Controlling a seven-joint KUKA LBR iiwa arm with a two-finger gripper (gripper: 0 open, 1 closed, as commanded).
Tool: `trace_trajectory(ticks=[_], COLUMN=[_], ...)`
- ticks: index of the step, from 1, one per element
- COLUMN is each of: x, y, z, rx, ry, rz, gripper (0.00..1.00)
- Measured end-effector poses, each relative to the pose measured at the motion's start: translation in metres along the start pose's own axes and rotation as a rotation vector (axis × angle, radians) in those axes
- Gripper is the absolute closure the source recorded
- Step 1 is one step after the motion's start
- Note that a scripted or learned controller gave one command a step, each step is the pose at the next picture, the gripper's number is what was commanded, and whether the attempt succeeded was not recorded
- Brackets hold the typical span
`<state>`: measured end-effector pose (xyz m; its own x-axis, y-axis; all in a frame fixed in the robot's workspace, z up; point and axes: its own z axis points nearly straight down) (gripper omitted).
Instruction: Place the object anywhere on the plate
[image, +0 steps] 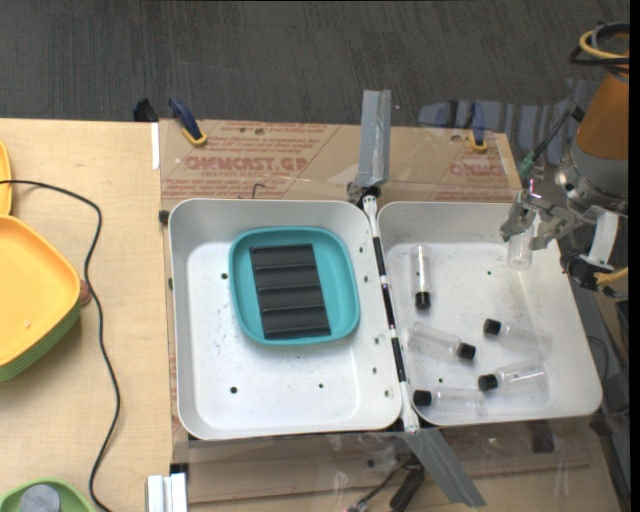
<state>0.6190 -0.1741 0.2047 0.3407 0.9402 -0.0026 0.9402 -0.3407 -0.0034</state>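
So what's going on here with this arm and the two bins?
A robot arm reaches in over the right bin, its tool near that bin's upper right corner. Several clear tubes with black caps lie scattered in that bin. The left bin holds a teal plate with a dark ribbed block on it. No tube is on the plate yet.

From my feed I can read red print on the cardboard sheet (300, 160) behind the bins: it looks like "CHEMCAST GP" in large letters. The same print repeats at the sheet's right end, cut off. Smaller red lines are too blurred to read.
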Motion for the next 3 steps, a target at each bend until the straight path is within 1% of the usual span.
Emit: trace_trajectory(ticks=[1, 2, 3], x=[0.0, -0.032, -0.027], y=[0.0, -0.003, 0.012], z=[0.0, -0.11, -0.221], rx=[0.0, -0.002, -0.001], ry=[0.0, 0.0, 0.0], rz=[0.0, 0.044, 0.147], gripper=[0.0, 0.0, 0.0])
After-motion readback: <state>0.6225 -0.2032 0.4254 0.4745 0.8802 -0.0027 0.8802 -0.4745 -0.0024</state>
